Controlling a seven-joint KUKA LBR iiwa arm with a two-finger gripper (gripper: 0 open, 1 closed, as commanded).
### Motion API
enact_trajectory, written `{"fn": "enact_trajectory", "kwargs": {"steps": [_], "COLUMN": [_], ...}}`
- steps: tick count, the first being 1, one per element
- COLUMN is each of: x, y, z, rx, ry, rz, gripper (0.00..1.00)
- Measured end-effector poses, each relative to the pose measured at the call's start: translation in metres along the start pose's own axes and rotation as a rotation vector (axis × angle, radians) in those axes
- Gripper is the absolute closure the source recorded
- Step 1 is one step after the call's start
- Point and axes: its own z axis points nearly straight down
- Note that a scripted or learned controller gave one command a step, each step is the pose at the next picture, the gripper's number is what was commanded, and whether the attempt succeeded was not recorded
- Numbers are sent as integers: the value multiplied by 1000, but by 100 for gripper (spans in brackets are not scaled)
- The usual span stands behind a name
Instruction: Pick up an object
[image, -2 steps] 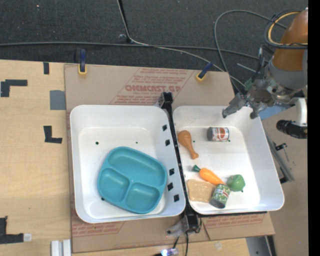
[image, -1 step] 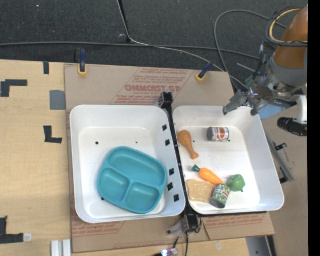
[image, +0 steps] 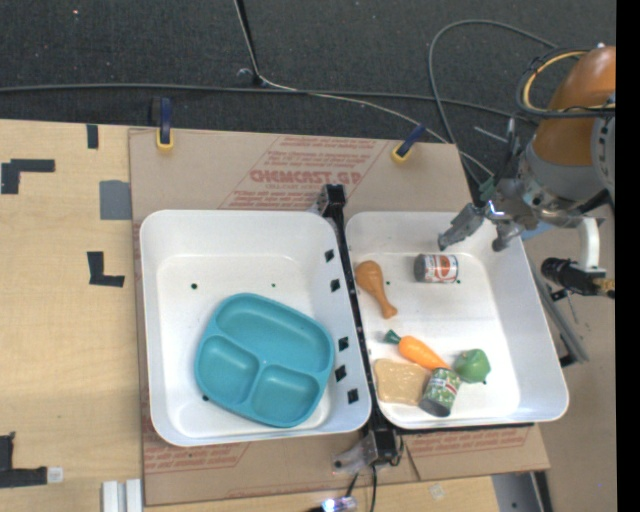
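The right bin (image: 520, 300) holds a small can lying on its side (image: 436, 268), a brown chicken drumstick (image: 375, 285), an orange carrot (image: 418, 350), a green pepper (image: 472, 365), a tan slice of bread (image: 399, 381) and a dark green can (image: 439, 392). My gripper (image: 478, 227) hangs above the bin's far right part, just up and right of the small can. Its two fingers (image: 456, 229) are spread apart with nothing between them.
In the left bin (image: 170, 250) lies a teal divided tray (image: 263, 358). A black divider with clips (image: 343, 290) runs between the bins. Cables cross the dark floor behind the bench, and clamps (image: 164, 135) hold the cardboard's back edge.
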Motion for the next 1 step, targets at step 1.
{"fn": "enact_trajectory", "kwargs": {"steps": [1], "x": [0], "y": [-7], "z": [64], "rx": [2], "ry": [1], "rz": [-1], "gripper": [0]}}
